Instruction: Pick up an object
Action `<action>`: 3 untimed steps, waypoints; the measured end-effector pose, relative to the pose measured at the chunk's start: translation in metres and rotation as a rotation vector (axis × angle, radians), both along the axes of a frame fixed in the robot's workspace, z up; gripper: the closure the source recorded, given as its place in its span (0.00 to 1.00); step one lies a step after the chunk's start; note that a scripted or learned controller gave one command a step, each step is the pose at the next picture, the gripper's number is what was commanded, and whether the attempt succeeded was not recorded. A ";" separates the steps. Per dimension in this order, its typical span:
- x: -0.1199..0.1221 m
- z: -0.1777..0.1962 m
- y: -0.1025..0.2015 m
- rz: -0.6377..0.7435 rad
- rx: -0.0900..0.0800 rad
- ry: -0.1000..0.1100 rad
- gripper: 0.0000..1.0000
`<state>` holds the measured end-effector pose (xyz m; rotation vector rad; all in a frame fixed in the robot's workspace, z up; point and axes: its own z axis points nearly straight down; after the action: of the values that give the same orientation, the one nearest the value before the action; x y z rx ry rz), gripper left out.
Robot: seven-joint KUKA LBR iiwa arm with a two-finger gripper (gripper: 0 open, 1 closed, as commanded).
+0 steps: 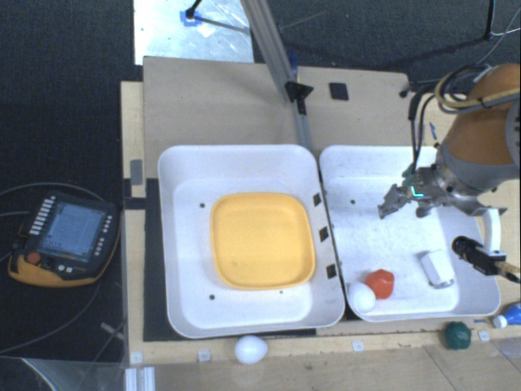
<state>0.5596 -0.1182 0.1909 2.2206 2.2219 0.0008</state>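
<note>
I have the gripper (404,202) hanging over the right bin (352,169), above the bare upper middle of its floor, with the grey arm and its orange band (482,129) reaching in from the right. The two fingers look spread apart, and I see nothing between them.

The things I could pick lie lower in that bin, well apart from the gripper. A small red object (379,283) sits near the front wall, and a white ball (361,297) touches it on the left, tucked into the bin's front left corner. A small white block (436,268) lies to the right of them, tilted.

In the left bin (175,218) a yellow square plate (263,239) lies flat in the middle. On the bench in front of the bins rest a white egg-shaped object (251,349) and, far right, a dark green ball (457,335). A teach pendant (63,237) lies off to the left.
</note>
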 end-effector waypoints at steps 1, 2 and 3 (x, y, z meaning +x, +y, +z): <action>0.000 0.000 0.000 0.000 0.000 0.000 0.00; -0.001 -0.042 0.004 0.000 0.000 0.003 0.00; -0.002 -0.094 0.004 -0.001 0.000 0.004 0.00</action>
<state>0.5578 -0.1141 0.0966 2.2234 2.2236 -0.0037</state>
